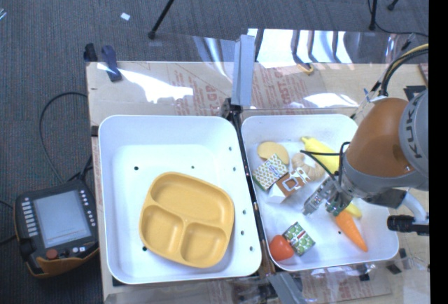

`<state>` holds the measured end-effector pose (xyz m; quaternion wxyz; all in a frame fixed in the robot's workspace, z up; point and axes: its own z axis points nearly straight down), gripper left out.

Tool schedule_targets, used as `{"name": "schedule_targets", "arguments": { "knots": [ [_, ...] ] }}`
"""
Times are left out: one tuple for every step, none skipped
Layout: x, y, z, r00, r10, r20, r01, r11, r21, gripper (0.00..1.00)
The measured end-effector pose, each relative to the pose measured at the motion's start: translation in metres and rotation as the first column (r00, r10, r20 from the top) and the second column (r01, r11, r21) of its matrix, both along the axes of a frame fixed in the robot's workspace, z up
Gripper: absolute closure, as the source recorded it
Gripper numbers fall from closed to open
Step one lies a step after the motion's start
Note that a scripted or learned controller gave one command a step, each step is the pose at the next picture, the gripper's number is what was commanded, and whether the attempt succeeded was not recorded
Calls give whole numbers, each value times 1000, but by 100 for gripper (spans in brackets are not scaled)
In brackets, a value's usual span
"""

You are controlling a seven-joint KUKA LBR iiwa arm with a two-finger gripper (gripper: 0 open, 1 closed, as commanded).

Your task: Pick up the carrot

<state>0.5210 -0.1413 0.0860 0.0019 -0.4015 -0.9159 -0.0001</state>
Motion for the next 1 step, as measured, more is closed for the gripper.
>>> {"name": "schedule_targets", "arguments": {
  "knots": [
    [-9,-71,25,811,586,5,-586,811,-1,100]
  ]
}}
